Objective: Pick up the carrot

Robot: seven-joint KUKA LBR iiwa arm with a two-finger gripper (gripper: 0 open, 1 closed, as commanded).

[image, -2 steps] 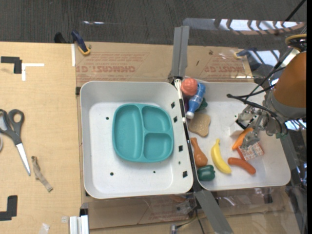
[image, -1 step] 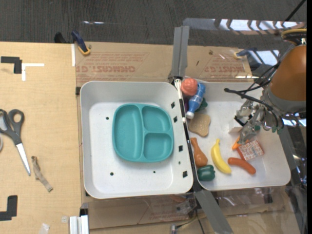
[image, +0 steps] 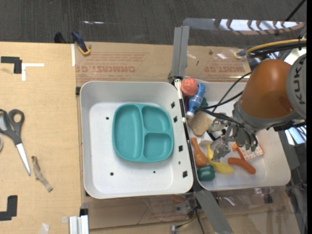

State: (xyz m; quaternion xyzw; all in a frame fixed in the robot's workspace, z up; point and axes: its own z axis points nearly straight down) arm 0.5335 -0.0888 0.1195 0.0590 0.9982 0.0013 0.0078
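Observation:
The carrot (image: 198, 151), a short orange tapered piece, lies in the right bin (image: 273, 177) close to its left wall. My gripper (image: 220, 151) hangs low over the middle of that bin, a little to the right of the carrot and just above a yellow banana-like toy (image: 223, 167). The wrist and cables hide the gripper's tip. Nothing can be seen held in it.
Around the gripper lie a red-orange sausage-shaped toy (image: 243, 165), a green toy (image: 205, 172), a tan bread-like piece (image: 200, 125), a blue bottle (image: 195, 103) and a pink-orange ball (image: 189, 86). The left bin (image: 92, 145) holds a teal divided plate (image: 143, 132). Scissors (image: 15, 133) lie far left.

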